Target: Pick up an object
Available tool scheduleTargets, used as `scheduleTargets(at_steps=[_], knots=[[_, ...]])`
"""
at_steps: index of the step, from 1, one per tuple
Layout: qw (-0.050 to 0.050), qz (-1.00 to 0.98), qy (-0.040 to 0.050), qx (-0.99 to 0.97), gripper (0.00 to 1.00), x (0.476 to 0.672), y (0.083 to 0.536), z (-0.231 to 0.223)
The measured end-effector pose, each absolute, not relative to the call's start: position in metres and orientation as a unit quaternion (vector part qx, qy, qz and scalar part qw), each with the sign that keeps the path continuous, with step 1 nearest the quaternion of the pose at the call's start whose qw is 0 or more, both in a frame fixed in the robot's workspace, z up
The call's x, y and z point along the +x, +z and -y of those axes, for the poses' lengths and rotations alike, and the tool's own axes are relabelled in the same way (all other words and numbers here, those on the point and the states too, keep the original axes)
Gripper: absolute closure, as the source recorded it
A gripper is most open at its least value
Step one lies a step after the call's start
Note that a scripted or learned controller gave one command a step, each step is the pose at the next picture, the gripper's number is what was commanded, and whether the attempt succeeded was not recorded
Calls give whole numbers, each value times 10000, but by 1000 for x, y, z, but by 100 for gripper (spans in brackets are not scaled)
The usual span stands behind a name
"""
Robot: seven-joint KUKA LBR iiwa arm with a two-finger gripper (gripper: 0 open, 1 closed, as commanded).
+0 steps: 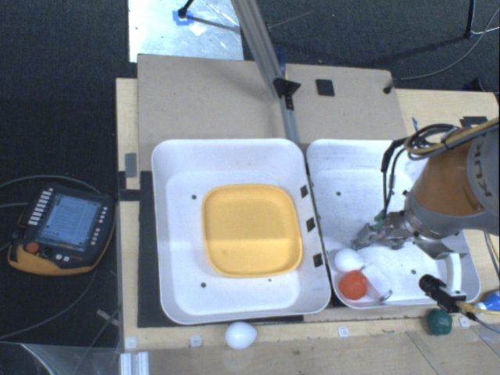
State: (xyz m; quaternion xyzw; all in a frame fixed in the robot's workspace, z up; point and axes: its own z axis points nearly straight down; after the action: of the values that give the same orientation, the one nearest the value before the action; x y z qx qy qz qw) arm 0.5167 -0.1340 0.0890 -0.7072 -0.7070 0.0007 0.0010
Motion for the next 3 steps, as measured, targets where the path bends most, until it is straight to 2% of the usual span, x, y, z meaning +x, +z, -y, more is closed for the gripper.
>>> scheduleTargets(at_steps=[1, 3], knots=[[-6, 7071, -4, -7071, 100, 518, 101, 134], [-16, 7075, -13, -7067, 100, 517, 188, 129]])
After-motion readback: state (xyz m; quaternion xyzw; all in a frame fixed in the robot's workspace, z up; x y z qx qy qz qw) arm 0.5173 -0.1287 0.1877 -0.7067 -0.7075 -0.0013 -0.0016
